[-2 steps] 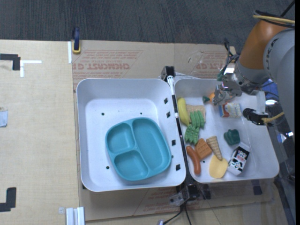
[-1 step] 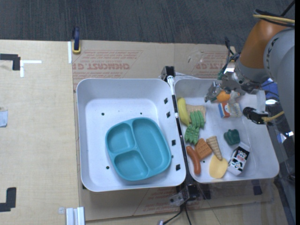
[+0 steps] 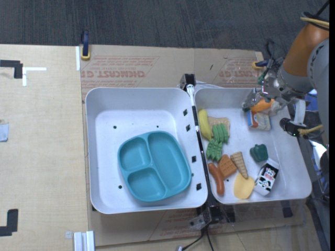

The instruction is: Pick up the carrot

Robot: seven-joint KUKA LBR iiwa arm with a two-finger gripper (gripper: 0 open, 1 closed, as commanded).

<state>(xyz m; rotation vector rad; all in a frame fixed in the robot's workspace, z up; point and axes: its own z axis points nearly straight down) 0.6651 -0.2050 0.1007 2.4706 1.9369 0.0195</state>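
Note:
The carrot [image 3: 260, 106] is a small orange piece at the back right of the right bin [image 3: 293, 192]. My gripper [image 3: 257, 102] comes down on it from the right, below the orange wrist band. Its dark fingers [image 3: 246, 106] sit on either side of the carrot and look shut on it. A small white, blue and red packet [image 3: 260, 121] lies just under the carrot. I cannot tell whether the carrot is lifted off the bin floor.
The right bin also holds a banana [image 3: 203, 124], green pods [image 3: 220, 134], a sausage [image 3: 215, 178], a cone [image 3: 239, 163], a green pepper [image 3: 258, 152] and a milk carton [image 3: 267, 179]. A teal divided plate [image 3: 153, 165] lies in the left bin [image 3: 99, 140].

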